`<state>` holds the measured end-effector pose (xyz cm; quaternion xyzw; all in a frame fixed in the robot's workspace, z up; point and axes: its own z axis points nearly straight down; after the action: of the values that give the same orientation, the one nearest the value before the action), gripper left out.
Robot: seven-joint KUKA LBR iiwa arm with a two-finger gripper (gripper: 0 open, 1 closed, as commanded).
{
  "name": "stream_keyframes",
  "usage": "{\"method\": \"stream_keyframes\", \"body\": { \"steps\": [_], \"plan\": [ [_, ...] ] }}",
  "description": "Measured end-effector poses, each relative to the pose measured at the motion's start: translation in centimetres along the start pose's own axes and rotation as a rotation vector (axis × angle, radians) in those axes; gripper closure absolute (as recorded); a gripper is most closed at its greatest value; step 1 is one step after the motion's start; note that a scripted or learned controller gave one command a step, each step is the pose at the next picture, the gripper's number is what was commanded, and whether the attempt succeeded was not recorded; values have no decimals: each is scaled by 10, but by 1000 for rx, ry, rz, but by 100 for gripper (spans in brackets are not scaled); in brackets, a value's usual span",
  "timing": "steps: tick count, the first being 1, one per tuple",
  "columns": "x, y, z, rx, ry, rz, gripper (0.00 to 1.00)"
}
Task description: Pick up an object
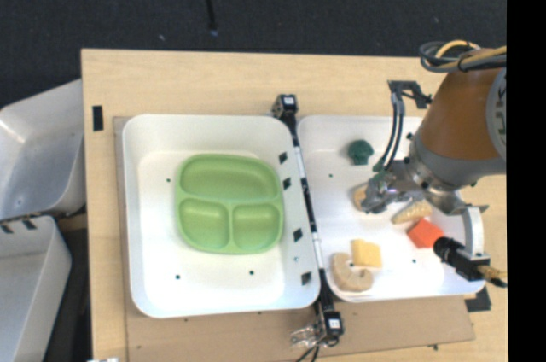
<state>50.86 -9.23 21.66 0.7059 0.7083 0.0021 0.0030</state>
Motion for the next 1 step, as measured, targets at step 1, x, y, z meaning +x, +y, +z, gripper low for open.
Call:
{"method": "stream_keyframes", "body": {
  "steps": [1],
  "plan": [
    [-1,2,-54,0,0,-1,100]
  ]
}}
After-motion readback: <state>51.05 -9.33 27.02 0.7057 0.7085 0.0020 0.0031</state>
